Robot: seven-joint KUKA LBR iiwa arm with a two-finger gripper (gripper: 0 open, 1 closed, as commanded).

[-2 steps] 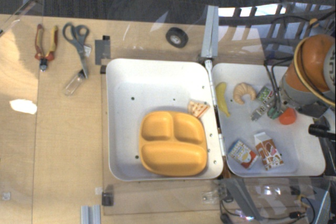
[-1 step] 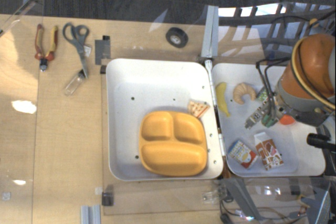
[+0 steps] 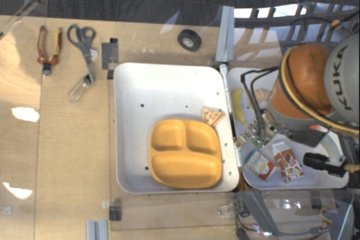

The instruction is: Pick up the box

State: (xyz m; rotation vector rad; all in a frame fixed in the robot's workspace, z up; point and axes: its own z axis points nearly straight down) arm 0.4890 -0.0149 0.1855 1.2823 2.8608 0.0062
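Jaws cannot be read as apart or together: the gripper (image 3: 257, 133) hangs low over the left part of the right bin (image 3: 337, 181), and from above the grey arm (image 3: 337, 78) with its orange band (image 3: 301, 84) covers most of it, leaving only a tangle of metal and cable at the tip. Nothing can be seen held there.

Two small boxes lie flat on the right bin's floor, just in front of the gripper toward the near rim. A blue-and-white box (image 3: 257, 164) lies just below the tip and apart from it. A red-and-white box (image 3: 288, 164) lies just beside the first, further right. A yellow object (image 3: 237, 107) rests along that bin's left wall.

In the left bin (image 3: 129, 121) a large yellow divided tray (image 3: 185, 153) sits toward the near right corner, with a small patterned packet (image 3: 212, 116) touching its far edge.

On the bench lie pliers (image 3: 48, 49), scissors (image 3: 84, 45) and a tape roll (image 3: 189, 39).
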